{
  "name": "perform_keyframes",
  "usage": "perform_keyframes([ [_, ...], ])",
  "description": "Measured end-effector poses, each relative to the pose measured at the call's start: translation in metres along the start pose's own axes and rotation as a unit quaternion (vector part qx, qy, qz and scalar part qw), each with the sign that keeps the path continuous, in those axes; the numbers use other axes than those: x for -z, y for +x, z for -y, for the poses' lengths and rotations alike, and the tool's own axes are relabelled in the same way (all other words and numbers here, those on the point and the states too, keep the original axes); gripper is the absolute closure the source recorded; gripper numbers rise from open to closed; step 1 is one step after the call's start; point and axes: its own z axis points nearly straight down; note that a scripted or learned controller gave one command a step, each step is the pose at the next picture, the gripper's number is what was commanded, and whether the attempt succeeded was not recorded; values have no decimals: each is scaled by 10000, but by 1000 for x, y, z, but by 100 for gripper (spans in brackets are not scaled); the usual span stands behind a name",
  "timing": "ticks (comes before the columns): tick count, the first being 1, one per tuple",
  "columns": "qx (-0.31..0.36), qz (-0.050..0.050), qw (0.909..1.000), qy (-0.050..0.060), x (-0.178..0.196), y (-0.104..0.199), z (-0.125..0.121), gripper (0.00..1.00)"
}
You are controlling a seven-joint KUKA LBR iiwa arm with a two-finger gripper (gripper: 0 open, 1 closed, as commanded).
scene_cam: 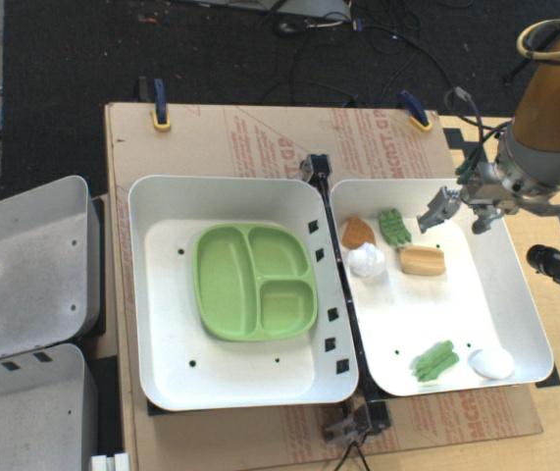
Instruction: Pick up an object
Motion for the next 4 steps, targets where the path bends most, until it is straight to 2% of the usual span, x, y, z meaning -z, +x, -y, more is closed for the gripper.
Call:
perform_keyframes([
  [1, -14, -3, 10000, 25, -64, -2, 3, 0],
  [3, -9, 20, 10000, -32, -143, -5, -7, 0],
  [4, -15, 45, 10000, -83, -130, -6, -9, 100],
])
